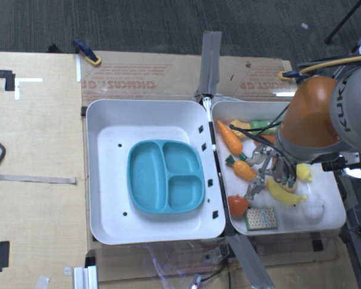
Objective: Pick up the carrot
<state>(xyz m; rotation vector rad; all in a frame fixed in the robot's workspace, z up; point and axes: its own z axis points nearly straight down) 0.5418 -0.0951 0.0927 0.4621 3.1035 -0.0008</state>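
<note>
So the right bin (331,218) is where all the action is. There are two carrots in it: a longer carrot (230,138) lying up against the bin's left wall, long axis running from upper left down to lower right with the green top at the lower end, and a shorter carrot (243,170) just below it, tilted much the same way. The pincer (263,174) hangs just to the right of that shorter one, close to a banana (283,191), with a tomato (237,205) and a speckled sponge (260,218) nearer the front edge. Honestly can't tell if it's spread or closed, too much metal clutter and the arm's orange band (310,116) looms right over it. My guess: the next move is a small shift left, and the grasp should cross the carrot's long axis. The blue divided plate (166,176) sits alone in the left bin (102,161).
</note>
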